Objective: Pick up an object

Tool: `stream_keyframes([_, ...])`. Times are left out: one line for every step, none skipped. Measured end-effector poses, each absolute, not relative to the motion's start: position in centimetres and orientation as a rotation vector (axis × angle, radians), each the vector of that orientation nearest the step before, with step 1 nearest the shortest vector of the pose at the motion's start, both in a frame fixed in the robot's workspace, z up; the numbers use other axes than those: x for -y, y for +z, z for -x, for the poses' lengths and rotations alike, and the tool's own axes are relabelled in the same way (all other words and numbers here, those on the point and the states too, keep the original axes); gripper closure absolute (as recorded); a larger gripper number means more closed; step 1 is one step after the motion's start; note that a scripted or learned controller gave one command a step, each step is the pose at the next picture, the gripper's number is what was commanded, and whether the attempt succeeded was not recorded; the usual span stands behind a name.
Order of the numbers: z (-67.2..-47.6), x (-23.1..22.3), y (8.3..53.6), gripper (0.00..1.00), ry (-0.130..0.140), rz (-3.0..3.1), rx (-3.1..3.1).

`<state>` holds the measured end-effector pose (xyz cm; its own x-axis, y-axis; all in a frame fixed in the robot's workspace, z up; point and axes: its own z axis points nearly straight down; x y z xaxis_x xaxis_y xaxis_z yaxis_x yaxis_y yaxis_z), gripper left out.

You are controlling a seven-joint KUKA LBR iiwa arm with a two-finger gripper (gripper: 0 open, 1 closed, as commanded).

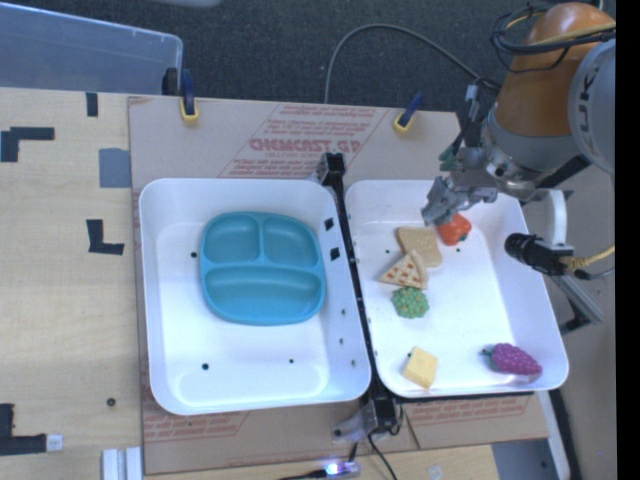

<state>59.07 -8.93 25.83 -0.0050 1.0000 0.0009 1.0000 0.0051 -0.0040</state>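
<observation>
- The gripper hangs over the upper part of the right bin, whether released or clenched I cannot tell.
- An orange-red toy lies just beside it.

The 2 white bins, left and right, look like smooth, slightly glossy plastic. The blue divided plate has a matt plastic look. Beneath the bins lies a sheet of brown cardboard, dull and printed in red, on a pale wood-grain bench top. The toy foods look like plastic: a knobbly purple grape bunch, a bumpy green piece, a smooth yellow wedge. The arm's orange band shines glossy; the gripper looks like dull grey metal.
</observation>
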Motion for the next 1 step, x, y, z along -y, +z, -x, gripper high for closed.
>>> stream_keyframes([-57.71, 3.25, 24.17, 1.0, 0.005, 2.21, 2.225])
